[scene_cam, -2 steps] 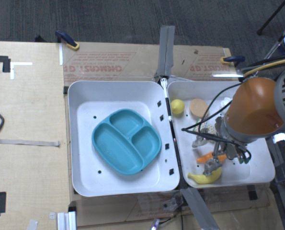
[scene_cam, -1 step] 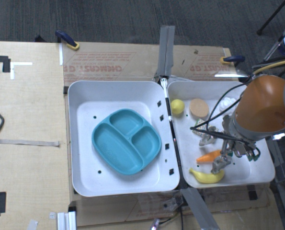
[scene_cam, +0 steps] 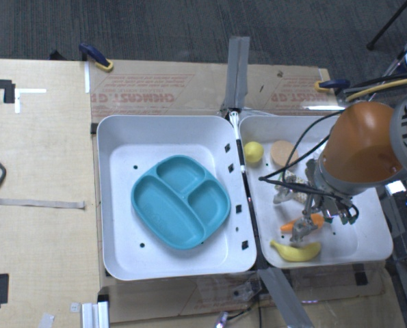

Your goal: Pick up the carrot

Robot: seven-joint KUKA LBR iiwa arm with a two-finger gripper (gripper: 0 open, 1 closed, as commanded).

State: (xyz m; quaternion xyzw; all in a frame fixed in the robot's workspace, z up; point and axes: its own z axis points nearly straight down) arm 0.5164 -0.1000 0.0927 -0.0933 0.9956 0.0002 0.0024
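The carrot (scene_cam: 315,219) lies in the right bin (scene_cam: 367,248) near its front. Its orange shows on both sides of my gripper (scene_cam: 301,229), with a smaller orange end (scene_cam: 287,227) to the left. The gripper is low over the carrot's middle and hides that part. The grey arm with its orange band (scene_cam: 362,143) reaches in from the right above the bin. I cannot see whether the carrot is lifted off the bin floor.
A banana (scene_cam: 296,251) lies just in front of the gripper. At the right bin's back are a yellow lemon (scene_cam: 253,152) and a tan round item (scene_cam: 282,153). The left bin (scene_cam: 114,183) holds a blue divided plate (scene_cam: 181,201). Black cables hang around the wrist.
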